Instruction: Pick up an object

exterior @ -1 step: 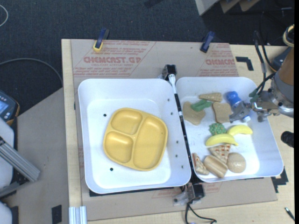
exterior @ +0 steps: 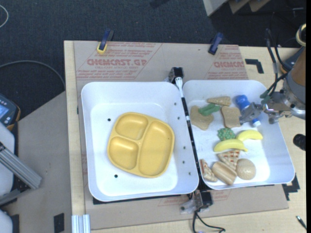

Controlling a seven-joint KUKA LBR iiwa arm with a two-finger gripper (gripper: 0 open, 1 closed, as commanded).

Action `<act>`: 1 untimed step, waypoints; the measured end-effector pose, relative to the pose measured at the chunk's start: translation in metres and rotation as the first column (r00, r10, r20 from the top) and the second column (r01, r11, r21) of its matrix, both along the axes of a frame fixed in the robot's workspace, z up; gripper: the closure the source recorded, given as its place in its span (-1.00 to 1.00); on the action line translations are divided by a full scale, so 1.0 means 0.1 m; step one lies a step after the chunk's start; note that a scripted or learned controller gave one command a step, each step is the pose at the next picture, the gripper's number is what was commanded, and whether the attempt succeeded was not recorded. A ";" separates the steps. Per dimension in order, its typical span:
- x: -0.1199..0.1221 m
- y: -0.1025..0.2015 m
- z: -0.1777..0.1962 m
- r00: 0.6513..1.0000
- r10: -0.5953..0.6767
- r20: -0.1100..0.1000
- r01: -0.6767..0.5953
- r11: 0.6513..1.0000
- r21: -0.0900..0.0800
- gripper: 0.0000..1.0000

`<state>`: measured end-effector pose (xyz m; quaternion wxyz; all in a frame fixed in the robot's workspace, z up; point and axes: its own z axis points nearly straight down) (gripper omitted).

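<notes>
The right bin point(exterior: 279, 144) holds several toy foods. Among them are a blue piece point(exterior: 241, 101), a tan toast slice point(exterior: 230, 116), green broccoli point(exterior: 226, 133), a yellow banana point(exterior: 230, 146) and a second yellow piece point(exterior: 250, 136). Near the front lie a waffle wedge point(exterior: 229, 156), a hot dog point(exterior: 223, 172) and a round tan bun point(exterior: 246, 169). My gripper point(exterior: 251, 114) reaches in from the right and hangs low over the bin, just right of the toast and below the blue piece. Nothing is visibly held.
The left bin point(exterior: 95, 130) bears a yellow three-part plate point(exterior: 141, 144). More foods, a tan cracker point(exterior: 219, 101), a green piece point(exterior: 209, 109) and a tan slab point(exterior: 200, 119), lie at the right bin's far left. Clamps point(exterior: 215, 43) sit on the bench's back edge.
</notes>
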<state>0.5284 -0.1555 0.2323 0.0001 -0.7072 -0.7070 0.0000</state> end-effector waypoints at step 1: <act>-0.05 -0.04 -0.62 1.000 -0.001 -0.008 0.001 1.000 0.003 -1.00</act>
